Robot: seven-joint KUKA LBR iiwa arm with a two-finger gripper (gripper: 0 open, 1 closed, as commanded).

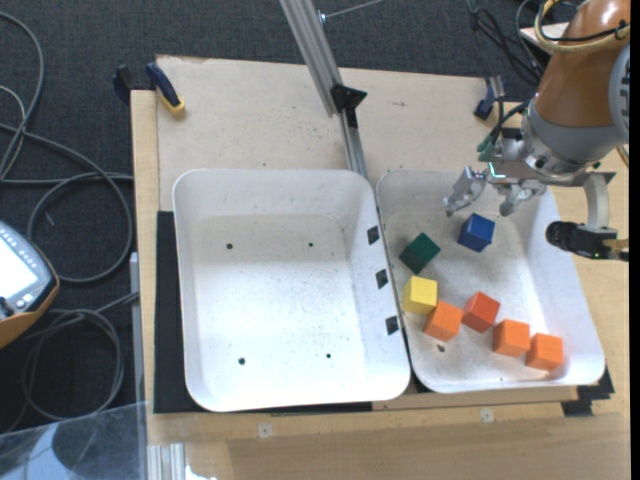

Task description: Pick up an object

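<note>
You're at the approach: the gripper [485,196], jaws apart, hovers over the small blue cube [477,232]; next, descend squarely and close.

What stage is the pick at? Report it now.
Done: the gripper has reached the right bin and hangs with open fingers just above the blue block. In hand: nothing sits between the fingers. Left: close on a block and lift; the green block, yellow block and orange blocks all lie in the bin.
</note>
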